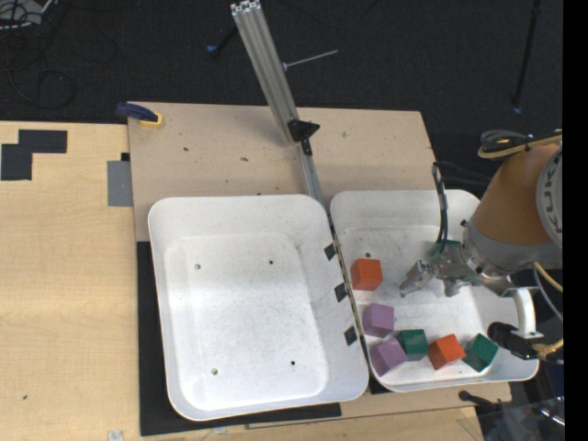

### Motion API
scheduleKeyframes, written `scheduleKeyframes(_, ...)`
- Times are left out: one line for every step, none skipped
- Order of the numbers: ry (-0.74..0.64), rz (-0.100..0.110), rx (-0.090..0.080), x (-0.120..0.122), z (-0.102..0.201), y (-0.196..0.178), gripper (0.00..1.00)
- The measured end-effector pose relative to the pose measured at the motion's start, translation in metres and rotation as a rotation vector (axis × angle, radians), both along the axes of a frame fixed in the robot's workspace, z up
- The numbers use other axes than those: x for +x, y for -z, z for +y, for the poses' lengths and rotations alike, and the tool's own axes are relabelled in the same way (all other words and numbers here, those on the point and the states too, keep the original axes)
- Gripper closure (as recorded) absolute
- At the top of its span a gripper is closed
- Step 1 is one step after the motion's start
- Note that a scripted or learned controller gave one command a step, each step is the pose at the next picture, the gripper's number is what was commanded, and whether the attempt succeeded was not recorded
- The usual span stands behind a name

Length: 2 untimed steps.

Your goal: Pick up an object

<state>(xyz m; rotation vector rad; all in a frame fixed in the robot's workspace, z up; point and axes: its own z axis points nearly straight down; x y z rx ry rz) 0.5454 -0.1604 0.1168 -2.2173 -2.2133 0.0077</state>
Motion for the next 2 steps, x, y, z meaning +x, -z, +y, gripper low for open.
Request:
scheduleKeyframes(0.009, -0.005, -0.001, 0.001, -0.002, -0.013, 1.0)
scheduleKeyframes(-0.003, -0.012, -0.003, 0.004, 0.007, -0.063, 1.0)
